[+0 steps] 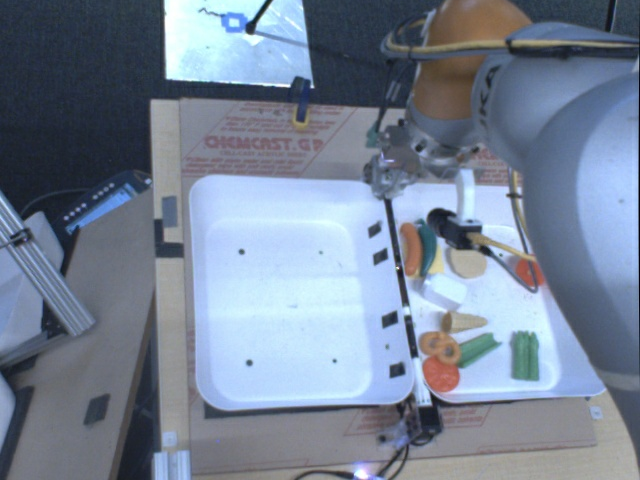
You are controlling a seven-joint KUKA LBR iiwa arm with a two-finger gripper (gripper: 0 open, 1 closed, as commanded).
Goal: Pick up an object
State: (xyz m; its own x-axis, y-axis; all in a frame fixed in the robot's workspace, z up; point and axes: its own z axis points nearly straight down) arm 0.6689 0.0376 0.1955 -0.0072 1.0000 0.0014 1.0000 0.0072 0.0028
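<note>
The gripper (385, 180) hung at the upper middle of the frame, over the bins' shared edge. Whether its claw was apart or together, I cannot tell. Toy food lay in the right bin (560, 353).

Colours across the two bins and the arm

Both bins (280, 298) are plain white; below the metallic grey pincer (385, 178) lie a red tomato (441, 374), green asparagus (525, 356), an orange ring (438, 345) and a white block (443, 291); the arm's band (470, 43) is orange.

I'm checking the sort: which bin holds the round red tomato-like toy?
In the right white bin: the round red tomato-like toy lies at its near-left corner, beside the divider.
</note>
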